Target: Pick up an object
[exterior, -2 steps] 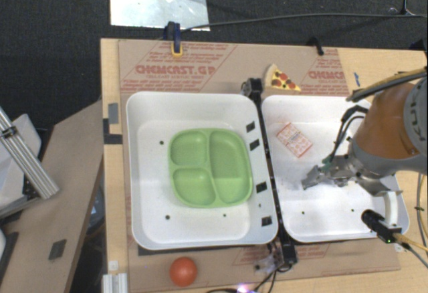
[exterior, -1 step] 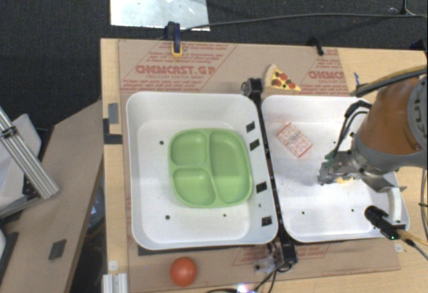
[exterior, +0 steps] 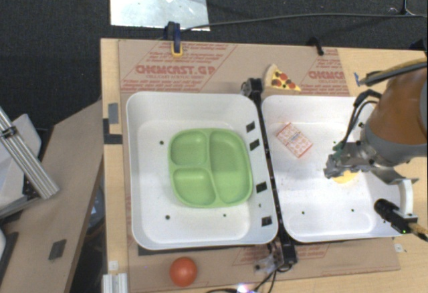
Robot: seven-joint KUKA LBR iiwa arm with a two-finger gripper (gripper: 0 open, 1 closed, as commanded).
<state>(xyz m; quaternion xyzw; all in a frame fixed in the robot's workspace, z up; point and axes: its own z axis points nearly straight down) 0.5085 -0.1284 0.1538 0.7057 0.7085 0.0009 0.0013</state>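
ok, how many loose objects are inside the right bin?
2. A pink patterned packet lies in the right bin's upper left part. A yellow item sits mid-right, partly covered by the tool; more could be hidden under the arm.

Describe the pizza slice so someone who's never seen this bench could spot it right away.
Find the two white bins; the right bin has the arm over it. Just beyond that bin's far left corner, on the brown board, lies the pizza slice. It is a small yellow wedge with red spots, unlike the round red ball by the near edge.
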